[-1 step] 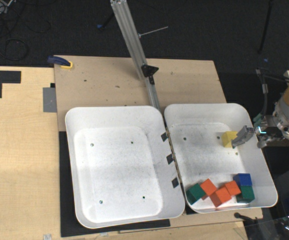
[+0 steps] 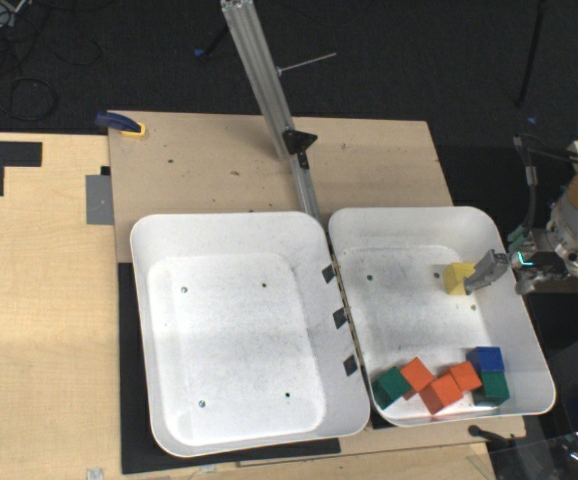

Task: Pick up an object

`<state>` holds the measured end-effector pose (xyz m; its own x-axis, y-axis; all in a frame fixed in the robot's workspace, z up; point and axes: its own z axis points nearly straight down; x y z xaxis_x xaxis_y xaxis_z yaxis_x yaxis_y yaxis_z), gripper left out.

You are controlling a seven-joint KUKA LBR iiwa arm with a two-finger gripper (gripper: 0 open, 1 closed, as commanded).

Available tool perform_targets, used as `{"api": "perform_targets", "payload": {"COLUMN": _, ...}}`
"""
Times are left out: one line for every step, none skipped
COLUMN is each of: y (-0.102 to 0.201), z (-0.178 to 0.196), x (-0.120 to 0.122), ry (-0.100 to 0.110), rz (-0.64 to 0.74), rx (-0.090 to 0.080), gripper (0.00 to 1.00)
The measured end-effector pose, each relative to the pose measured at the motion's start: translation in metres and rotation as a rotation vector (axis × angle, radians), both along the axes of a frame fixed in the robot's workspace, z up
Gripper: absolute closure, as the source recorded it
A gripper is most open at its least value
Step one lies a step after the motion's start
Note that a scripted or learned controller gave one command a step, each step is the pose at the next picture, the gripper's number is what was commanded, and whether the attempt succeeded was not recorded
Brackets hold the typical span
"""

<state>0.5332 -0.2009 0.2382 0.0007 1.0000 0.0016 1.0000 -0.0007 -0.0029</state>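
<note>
my gripper [image 2: 484,269]: reaching into right bin from its right rim; can't tell how it's set
yellow block [image 2: 457,278]: right bin, upper right, touching my gripper tip; grip not visible
right bin [image 2: 409,228]: block cluster at the near edge, orange, green, blue
left bin [image 2: 169,238]: beside it, bare white

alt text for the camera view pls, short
The grey end effector reaches from the right beside a small yellow block in the right white bin. Orange, green and blue blocks cluster at its near edge.
</note>
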Motion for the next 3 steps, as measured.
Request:
{"api": "perform_targets", "payload": {"y": -0.007, "z": -0.054, "x": -0.008, "ry": 0.006, "rz": 0.0, "rx": 0.001, "gripper": 0.0}}
{"api": "perform_targets", "payload": {"y": 0.004, "z": -0.113, "x": -0.012, "ry": 0.007, "rz": 0.0, "rx": 0.002, "gripper": 0.0}}
{"api": "perform_targets", "payload": {"y": 0.004, "z": -0.147, "x": -0.011, "ry": -0.001, "rz": -0.002, "rx": 0.0, "gripper": 0.0}}
